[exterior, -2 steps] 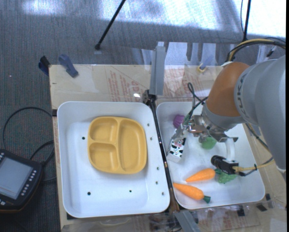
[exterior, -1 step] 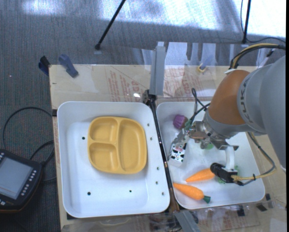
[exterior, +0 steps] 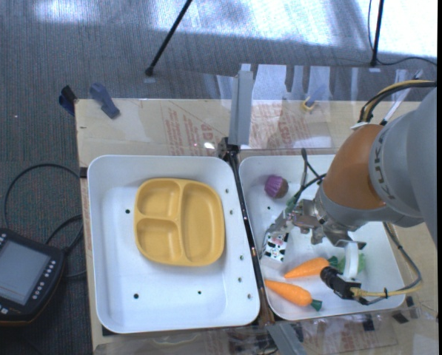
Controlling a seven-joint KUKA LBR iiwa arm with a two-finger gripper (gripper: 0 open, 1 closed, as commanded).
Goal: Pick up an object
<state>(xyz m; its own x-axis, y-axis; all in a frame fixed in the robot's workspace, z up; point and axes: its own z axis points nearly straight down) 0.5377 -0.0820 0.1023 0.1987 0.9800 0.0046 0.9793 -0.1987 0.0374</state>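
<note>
1. Closest to the camera, in the front of the right bin (exterior: 398, 291), two toy carrots lie near each other. One carrot (exterior: 290, 293) is by the front wall, and the other carrot (exterior: 307, 268) is just behind it
2. A little black and white toy (exterior: 276, 248) sits left of the carrots, close to the wall between the bins
3. My gripper (exterior: 303, 220) hangs over the middle of the right bin, just behind that toy. I cannot tell how my gripper is set, and I see nothing held in it
4. My arm (exterior: 383, 172) is big and grey with an orange band, and it comes in from the right
5. A small purple thing (exterior: 276, 186) rests at the back of the right bin, apart from my gripper
6. In the left bin (exterior: 109, 198) a yellow plate (exterior: 180, 221) with three parts lies flat
7. Farthest back, the brown bench (exterior: 169, 124) shows behind both bins
</note>
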